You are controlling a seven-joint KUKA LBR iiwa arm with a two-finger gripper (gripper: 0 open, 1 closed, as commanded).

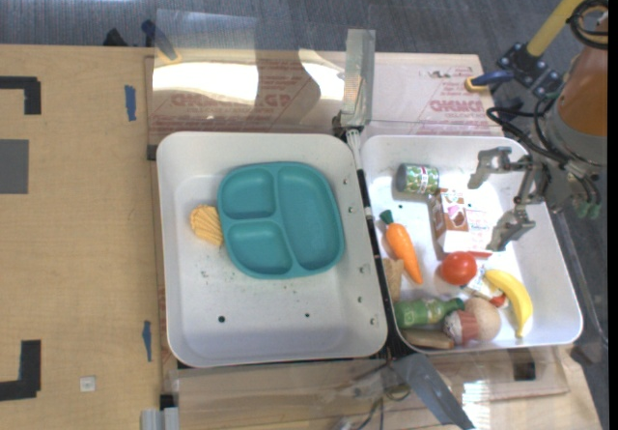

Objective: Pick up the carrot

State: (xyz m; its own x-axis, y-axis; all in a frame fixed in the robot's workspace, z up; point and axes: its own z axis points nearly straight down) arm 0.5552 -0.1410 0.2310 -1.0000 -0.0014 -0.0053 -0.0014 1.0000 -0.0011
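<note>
The carrot (402, 250) lies in the right bin (565, 322), close against that bin's left wall, a little right of the frame's centre, its green top pointing toward the upper left and its orange tip toward the lower right. It rests flat on the white floor among a loose clutter: a small green can (417, 179) sits above it, a brown and white carton (451, 221) stands just to its right, a red tomato (459, 269) is near its tip, and a yellow banana (512, 298) curves along the lower right. A green bottle (428, 312) and a round pinkish vegetable (473, 323) crowd the bottom of the bin. The gripper (502, 201) hangs over the upper right part of the same bin, its two grey fingers spread apart with nothing between them, well apart from the carrot and with the carton between the two. That open stance suits an approach, so the pick looks not yet begun. The carrot's slant and its nearness to the wall probably mean the fingers must close across its narrow body, not along it, and the wall side leaves little room. The left bin (183, 322) holds a teal divided plate (280, 218) at its centre, with a yellow shell-like piece (206, 223) touching the plate's left edge; none of this bears on the grasp.
</note>
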